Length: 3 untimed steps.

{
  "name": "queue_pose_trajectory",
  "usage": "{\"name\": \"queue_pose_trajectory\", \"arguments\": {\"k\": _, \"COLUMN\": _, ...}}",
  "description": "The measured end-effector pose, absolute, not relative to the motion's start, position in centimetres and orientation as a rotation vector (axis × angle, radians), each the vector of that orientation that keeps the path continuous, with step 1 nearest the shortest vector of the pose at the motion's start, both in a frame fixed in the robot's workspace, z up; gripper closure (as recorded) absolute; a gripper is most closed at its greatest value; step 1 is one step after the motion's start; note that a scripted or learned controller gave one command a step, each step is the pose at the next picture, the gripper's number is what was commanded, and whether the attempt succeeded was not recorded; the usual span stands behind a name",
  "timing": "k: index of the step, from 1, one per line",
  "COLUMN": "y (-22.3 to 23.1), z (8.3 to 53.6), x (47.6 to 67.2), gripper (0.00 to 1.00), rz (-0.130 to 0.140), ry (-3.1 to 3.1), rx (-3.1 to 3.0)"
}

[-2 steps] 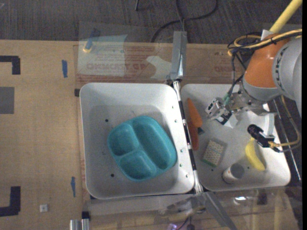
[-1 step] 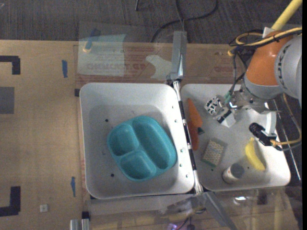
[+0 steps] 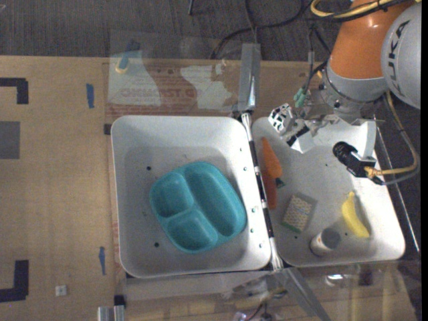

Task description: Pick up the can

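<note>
Upright can (image 3: pixel 325 241) near right bin's (image 3: pixel 391 249) front edge, banana (image 3: pixel 354 216) beside it, gripper (image 3: pixel 299 127) hovering well behind, jaw state unclear

The left bin (image 3: pixel 134 139) holds a teal divided plate (image 3: pixel 196 206), while the right bin (image 3: pixel 391 243) holds a carrot (image 3: pixel 269 169), sponge (image 3: pixel 298 212), banana (image 3: pixel 354 216) and can (image 3: pixel 325 241), with the gripper (image 3: pixel 294 127) above its far end.

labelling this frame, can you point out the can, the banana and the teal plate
can (image 3: pixel 325 241), camera view, on its round top
banana (image 3: pixel 354 216), camera view, mid-body
teal plate (image 3: pixel 225 194), camera view, on its right compartment
</note>
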<state>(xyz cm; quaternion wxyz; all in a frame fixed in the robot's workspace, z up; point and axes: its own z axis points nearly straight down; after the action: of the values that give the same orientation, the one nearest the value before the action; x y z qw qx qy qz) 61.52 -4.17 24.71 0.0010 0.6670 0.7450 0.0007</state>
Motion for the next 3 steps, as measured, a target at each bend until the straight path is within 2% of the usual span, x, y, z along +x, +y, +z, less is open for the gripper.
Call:
{"name": "queue_pose_trajectory", "arguments": {"k": 1, "y": 2.4, "z": 25.3, "x": 60.6, "gripper": 1.0, "rz": 0.0, "ry": 2.493, "rx": 1.913}}
{"name": "queue_pose_trajectory", "arguments": {"k": 2, "y": 5.6, "z": 28.0, "x": 54.9, "gripper": 1.0, "rz": -0.001, "ry": 2.545, "rx": 1.844}}
{"name": "queue_pose_trajectory", "arguments": {"k": 3, "y": 8.7, "z": 25.7, "x": 62.4, "gripper": 1.0, "rz": 0.0, "ry": 2.496, "rx": 1.907}}
